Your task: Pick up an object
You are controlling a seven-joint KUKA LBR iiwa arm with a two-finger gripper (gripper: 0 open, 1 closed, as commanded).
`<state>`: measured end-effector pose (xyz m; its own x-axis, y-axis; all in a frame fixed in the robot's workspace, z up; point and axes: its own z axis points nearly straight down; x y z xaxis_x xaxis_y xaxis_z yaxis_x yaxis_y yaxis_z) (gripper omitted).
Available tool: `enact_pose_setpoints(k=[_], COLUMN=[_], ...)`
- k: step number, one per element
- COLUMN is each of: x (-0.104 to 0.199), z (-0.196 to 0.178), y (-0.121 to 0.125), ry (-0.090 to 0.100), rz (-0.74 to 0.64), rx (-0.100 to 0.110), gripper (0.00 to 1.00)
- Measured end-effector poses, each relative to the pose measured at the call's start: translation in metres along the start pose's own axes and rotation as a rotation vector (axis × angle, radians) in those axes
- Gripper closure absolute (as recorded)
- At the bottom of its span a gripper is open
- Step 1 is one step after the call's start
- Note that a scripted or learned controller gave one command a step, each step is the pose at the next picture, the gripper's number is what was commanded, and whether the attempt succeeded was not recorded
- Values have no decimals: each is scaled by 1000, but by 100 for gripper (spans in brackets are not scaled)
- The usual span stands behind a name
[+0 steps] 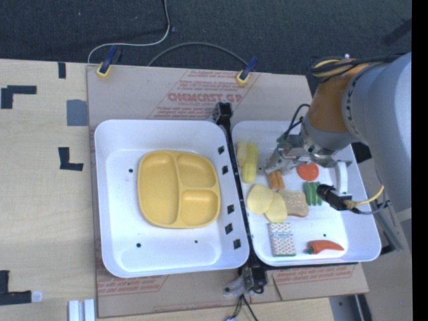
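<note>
Gripper [284, 160] positioning is taking place over the right shallow white bin [364, 243], low above the small orange carrot-shaped toy [274, 178], with the red round tomato-like piece [307, 172] lying just beside it; whether the gripper is open or closed cannot be told from this angle. For a clean pick, the operator program should be centring on one item only, since the pale yellow potato-shaped pieces [266, 202] and the green pod [311, 194] are crowding the approach.

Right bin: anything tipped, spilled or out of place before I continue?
Nothing stands out. The toy foods lie loose but inside the right bin; the yellow divided plate sits flat in the left bin. The gripper hovers by the orange piece.
</note>
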<state>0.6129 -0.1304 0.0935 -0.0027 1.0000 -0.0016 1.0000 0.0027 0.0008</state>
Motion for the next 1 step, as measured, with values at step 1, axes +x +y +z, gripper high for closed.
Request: enact_pose_setpoints(k=[1], x=[72], z=[-95], y=[-9], ry=[4], rz=[-6], rx=[-5], gripper=[100])
